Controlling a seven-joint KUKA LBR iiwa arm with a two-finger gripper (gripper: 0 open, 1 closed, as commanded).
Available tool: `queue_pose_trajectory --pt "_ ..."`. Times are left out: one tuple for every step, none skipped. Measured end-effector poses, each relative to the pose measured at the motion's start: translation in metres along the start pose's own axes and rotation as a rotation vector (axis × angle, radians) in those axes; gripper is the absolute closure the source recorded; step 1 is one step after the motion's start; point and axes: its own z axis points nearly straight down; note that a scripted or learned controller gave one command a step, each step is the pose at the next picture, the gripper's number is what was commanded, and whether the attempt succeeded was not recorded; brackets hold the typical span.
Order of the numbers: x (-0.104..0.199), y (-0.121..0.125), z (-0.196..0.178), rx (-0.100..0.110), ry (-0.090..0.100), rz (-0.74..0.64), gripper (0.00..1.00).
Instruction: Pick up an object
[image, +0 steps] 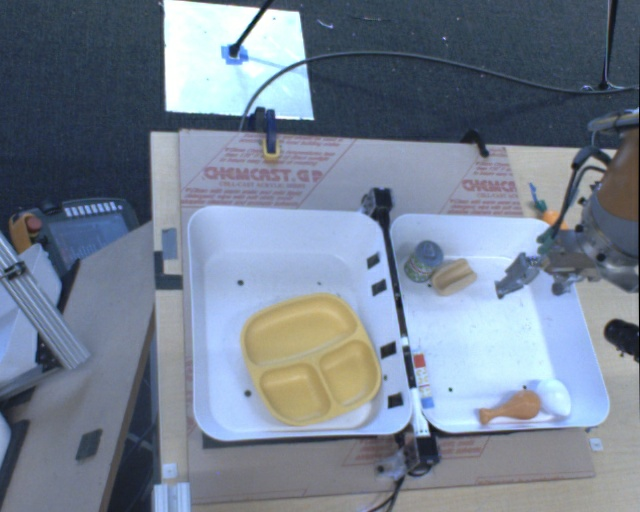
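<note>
hand (537, 274) open, drumstick (510, 407) perhaps lying left-right

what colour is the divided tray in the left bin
Pale yellow. The divided tray shows best in the camera view, lying in the left bin.

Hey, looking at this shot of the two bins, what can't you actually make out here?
- Gripper, camera view: too small and blurred to tell finger state.
- Arm: cut off by the right edge.
- Round grey object beside the bread roll: too small to identify.
- White object by the drumstick: blends into the right bin.
</note>
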Motion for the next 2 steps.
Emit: queue_pose_trajectory --pt "0.000 0.002 -0.005 -0.009 -0.002 -0.002 0.00" --pt "0.007 0.005 0.055 -0.005 -0.001 -0.001 0.00"
